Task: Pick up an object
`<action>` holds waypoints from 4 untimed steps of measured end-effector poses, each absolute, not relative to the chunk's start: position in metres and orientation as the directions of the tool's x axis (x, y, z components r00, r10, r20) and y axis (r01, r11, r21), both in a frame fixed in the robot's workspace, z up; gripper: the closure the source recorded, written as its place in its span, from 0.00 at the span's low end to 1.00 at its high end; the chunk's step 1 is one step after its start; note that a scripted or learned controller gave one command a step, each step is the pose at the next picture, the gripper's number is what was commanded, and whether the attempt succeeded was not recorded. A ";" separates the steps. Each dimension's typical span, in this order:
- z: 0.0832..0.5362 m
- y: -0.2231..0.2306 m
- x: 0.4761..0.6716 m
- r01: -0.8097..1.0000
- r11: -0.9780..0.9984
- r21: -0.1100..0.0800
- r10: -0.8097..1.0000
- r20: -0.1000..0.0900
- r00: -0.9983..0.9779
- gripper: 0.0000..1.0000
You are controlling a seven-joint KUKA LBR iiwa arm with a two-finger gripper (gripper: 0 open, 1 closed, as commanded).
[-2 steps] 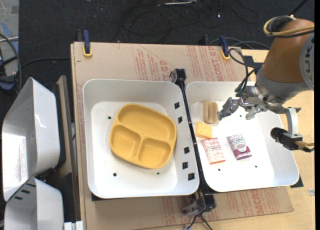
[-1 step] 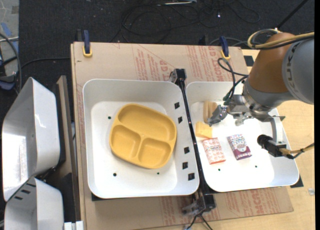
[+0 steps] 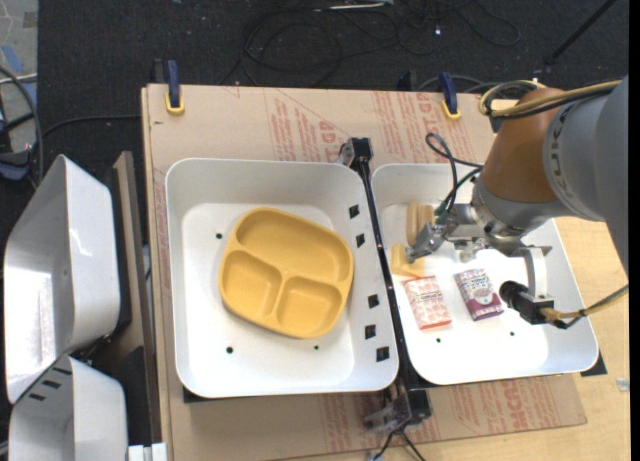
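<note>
The grey arm with its orange band reached in from the right over the right-hand shallow white bin point(image 3: 570, 349), its two-finger gripper point(image 3: 425, 239) low near that bin's left wall, just beside a pale wooden block point(image 3: 417, 217) and a yellow wedge-shaped piece point(image 3: 403, 261). A red-and-white printed packet point(image 3: 427, 302) and a small purple-and-white carton point(image 3: 477, 294) lay side by side nearby. In the left white bin point(image 3: 190, 279) sat a yellow plastic divided plate point(image 3: 286, 271).
</note>
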State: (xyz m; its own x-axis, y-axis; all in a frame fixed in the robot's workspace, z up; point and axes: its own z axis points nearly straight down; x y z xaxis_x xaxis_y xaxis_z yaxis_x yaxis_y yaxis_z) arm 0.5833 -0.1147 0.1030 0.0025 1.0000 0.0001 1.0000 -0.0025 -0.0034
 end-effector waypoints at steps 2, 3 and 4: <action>0.175 -0.109 0.578 1.000 0.003 0.005 1.000 -0.001 -0.003 1.00; 0.220 -0.113 0.574 1.000 0.003 0.005 1.000 -0.001 -0.002 1.00; 0.258 -0.113 0.575 1.000 0.004 0.005 1.000 -0.001 -0.004 1.00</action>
State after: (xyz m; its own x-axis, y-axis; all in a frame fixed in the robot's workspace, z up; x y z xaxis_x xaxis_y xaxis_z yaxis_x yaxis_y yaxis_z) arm 0.5754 -0.1125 0.2583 -0.0036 1.0000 -0.0013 1.0000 0.0036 0.0053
